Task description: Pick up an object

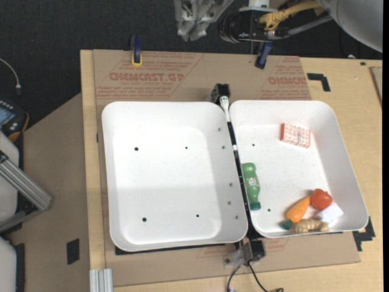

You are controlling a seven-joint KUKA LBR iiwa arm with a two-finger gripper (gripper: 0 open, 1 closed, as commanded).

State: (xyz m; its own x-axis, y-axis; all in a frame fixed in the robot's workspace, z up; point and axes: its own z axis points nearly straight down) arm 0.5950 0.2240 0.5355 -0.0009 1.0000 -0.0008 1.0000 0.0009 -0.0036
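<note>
Carrot (298,210), tomato (321,198) etc. sit in right bin (340,157); gripper (196,11) up top, looks spread, nothing pinched — I've no pick yet.

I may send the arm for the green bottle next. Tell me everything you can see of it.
The green bottle is a small toy-like thing, apparently plastic, with a pale label patch near its upper end and a darker green lower end. It lies flat in the right bin, lengthwise along that bin's left wall, close against the divider between the two bins. Nothing else touches it; the orange carrot lies apart, toward the bin's near corner.
</note>
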